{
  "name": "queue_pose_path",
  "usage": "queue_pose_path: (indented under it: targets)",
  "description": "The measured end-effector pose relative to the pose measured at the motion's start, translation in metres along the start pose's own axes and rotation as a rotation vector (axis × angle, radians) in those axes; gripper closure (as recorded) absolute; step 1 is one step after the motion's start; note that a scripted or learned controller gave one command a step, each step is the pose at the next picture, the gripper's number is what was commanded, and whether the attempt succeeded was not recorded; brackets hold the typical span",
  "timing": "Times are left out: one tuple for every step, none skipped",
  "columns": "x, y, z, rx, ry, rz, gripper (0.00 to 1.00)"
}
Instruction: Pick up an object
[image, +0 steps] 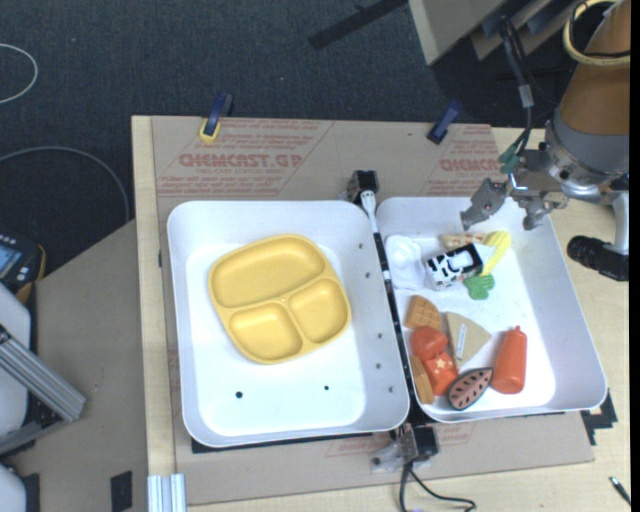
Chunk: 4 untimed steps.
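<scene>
Two shallow white bins sit side by side on the tabletop (300, 160): the left bin (190, 300) carries a yellow divided plate (278, 297), and the right bin (560, 300) holds a cluster of toy foods, among them a black-and-white cow figure (450, 265), a yellow corn piece (496, 250), a green piece (480, 286), a waffle (423, 313), a red pepper (432, 358) and an orange-red bottle shape (510, 360). The jaws (510, 205) hang spread apart with nothing between them (just above the right bin's far edge), near the corn piece and the cow figure but not touching either.
</scene>
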<state>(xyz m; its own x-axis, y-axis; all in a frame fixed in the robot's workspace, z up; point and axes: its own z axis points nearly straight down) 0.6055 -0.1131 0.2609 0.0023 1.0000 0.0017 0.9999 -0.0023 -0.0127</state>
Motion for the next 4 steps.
queue_pose_path:
  targets:
    - [0.000,0.002,-0.006,-0.012,-0.002,-0.002,0.00]
    - [0.010,0.001,0.042,-0.006,0.000,-0.003,0.00]
    - [0.003,-0.007,0.096,-0.005,0.000,-0.001,0.00]
    - [0.000,-0.004,0.140,-0.006,0.000,-0.001,0.00]
